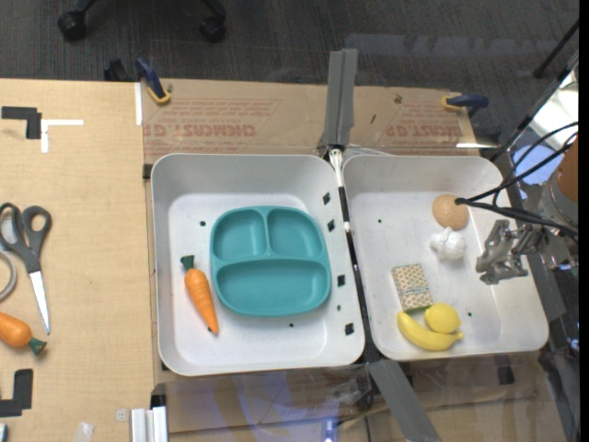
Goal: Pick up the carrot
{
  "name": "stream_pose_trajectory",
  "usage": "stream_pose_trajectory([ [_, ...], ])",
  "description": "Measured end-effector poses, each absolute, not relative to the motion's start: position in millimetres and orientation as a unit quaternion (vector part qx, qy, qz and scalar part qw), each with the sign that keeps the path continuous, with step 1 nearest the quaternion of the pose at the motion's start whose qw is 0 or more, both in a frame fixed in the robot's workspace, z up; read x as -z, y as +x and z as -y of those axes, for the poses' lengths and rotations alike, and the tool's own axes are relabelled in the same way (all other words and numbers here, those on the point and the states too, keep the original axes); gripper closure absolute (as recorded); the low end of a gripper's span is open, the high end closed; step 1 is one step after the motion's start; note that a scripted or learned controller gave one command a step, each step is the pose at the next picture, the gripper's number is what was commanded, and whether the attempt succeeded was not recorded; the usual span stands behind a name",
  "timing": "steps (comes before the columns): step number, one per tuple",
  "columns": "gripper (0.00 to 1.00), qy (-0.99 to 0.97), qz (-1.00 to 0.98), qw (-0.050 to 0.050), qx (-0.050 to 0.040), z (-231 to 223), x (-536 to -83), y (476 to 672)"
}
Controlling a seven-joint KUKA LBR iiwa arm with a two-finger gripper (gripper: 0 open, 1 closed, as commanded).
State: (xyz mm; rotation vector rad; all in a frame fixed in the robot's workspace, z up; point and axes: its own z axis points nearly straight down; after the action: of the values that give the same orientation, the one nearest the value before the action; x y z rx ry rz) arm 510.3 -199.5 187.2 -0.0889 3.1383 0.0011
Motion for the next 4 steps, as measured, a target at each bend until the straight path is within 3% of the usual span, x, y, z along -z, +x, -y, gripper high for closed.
stream_pose_trajectory([
  [1,1.00,-0.187,-0.982,0.001,-0.0002,221,-186,486.9],
  [2,1.00,-0.315,-0.949,0.002,0.0001,221,-249,514.3],
  [3,1.00,-0.368,-0.930,0.001,-0.0008,205,-190,485.5],
  [4,1.00,-0.519,-0.855,0.002,-0.0003,220,-182,535.3],
])
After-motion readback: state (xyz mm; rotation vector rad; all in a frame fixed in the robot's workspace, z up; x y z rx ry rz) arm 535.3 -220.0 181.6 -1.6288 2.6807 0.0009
